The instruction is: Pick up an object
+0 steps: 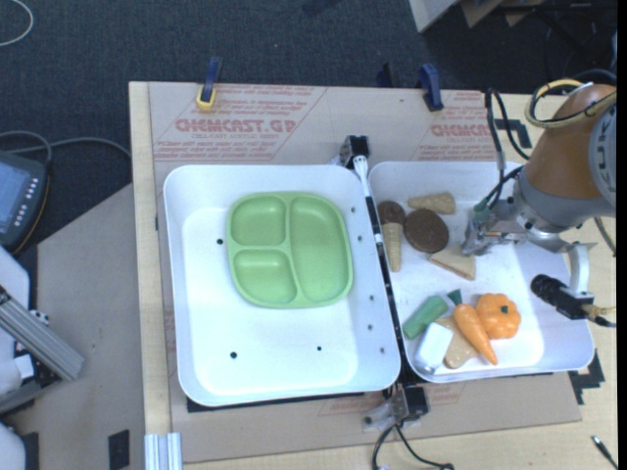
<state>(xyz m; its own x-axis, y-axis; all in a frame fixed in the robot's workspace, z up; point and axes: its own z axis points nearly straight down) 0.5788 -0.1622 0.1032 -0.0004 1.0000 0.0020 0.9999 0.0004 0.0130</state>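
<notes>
My gripper (pixel 477 240) hangs low over the right bin (pixel 558 346), at its upper middle, under the orange-banded wrist. Its tips are just above a tan wedge-shaped piece (pixel 454 263) and to the right of a brown round cookie (pixel 426 231). Further toys lie in that bin: a tan bread piece (pixel 432 203), a small brown piece (pixel 392 211), a pale cone (pixel 394 247), an orange pumpkin (pixel 499 314), an orange carrot (pixel 472 331), a green block (pixel 425 315) and a white block (pixel 433 344). I see nothing between the fingers.
The left bin (pixel 196 292) holds a green divided plate (pixel 291 249). A black divider rail (pixel 374 253) runs between the bins. Blue and yellow clamps (pixel 208 84) grip the board's far edge. A black part of the arm (pixel 560 297) sticks out over the right bin's right side.
</notes>
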